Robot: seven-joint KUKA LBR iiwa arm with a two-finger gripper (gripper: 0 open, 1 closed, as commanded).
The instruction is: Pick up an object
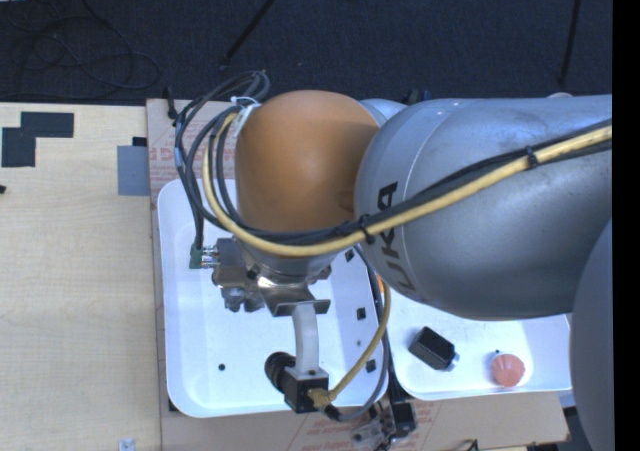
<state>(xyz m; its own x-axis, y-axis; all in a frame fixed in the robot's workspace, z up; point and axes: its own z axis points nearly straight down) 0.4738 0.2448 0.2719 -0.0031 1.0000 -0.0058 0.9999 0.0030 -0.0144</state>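
Observation:
The big grey arm with its orange band reaches in from the right and covers most of both bins. Its gripper (262, 291) hangs low over the middle of the left bin (195, 339), seen from above, with the wrist hiding what lies beneath it. A small black block (432, 348) lies in the right bin (470, 387) near the front. A round red-orange object (507, 369) sits to the right of the block, close to the front rim. Both lie well to the right of the gripper.
A pale wooden bench top (70, 289) stretches to the left of the bins, with dark markers at its back. Yellow and black cables (215, 179) loop around the wrist. A cardboard edge (300, 434) runs along the front.

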